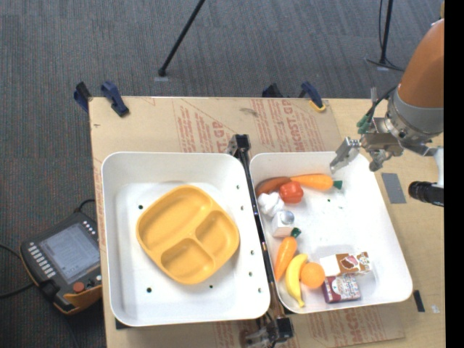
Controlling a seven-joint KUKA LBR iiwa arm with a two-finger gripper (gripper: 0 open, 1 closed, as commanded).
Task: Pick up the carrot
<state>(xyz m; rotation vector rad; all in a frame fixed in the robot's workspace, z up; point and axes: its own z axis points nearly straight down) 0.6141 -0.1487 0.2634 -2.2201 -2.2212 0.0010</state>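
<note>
Although the task names one carrot, two orange tapered plastic carrots are seen in the right white shallow bin (388, 227) in the camera view. One carrot with a green stub end (313, 182) lies flat at the far side of that bin, its thick end touching a red plastic tomato (291, 191) to its left. A second, shorter carrot (286, 253) lies nearer, beside a yellow plastic banana (293, 278) and close to the bin's left wall. Neither carrot is lifted; both rest on the bin floor.

The grey two-finger gripper (358, 153) is recorded above the far right corner of the right bin, just right of the far carrot's green end and apart from it. Nothing is seen between the fingers, which appear spread and unloaded.

The left white bin (119, 194) bears a yellow three-compartment plastic plate (187, 233).

Progress is judged as early: approach under way, no contact made. Descent, closure on a carrot and lift are all left.
</note>
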